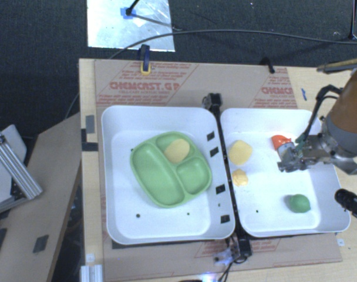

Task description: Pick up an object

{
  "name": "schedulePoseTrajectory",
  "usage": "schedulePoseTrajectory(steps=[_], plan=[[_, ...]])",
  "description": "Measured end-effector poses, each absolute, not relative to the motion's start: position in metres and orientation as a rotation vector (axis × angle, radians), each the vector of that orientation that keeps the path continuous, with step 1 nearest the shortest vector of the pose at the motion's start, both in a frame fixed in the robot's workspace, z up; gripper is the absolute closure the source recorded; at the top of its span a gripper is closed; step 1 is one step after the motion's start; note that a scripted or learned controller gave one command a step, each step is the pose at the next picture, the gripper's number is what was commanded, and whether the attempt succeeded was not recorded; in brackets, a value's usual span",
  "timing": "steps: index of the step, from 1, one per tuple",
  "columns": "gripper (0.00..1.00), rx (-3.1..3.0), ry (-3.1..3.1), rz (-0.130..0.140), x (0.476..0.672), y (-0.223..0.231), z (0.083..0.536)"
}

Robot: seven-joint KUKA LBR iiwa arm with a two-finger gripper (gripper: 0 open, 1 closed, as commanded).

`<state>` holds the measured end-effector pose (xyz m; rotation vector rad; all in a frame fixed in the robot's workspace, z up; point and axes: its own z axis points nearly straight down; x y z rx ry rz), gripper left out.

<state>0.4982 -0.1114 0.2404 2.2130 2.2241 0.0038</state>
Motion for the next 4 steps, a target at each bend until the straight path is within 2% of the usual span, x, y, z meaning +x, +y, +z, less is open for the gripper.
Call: schedulePoseTrajectory(steps=[2, 4], plan=[[1.00, 2.210, 2.232, 0.003, 0.522, -0.012, 0.218], [1.00, 2.210, 2.233, 0.006, 0.536, 0.094, 0.236]])
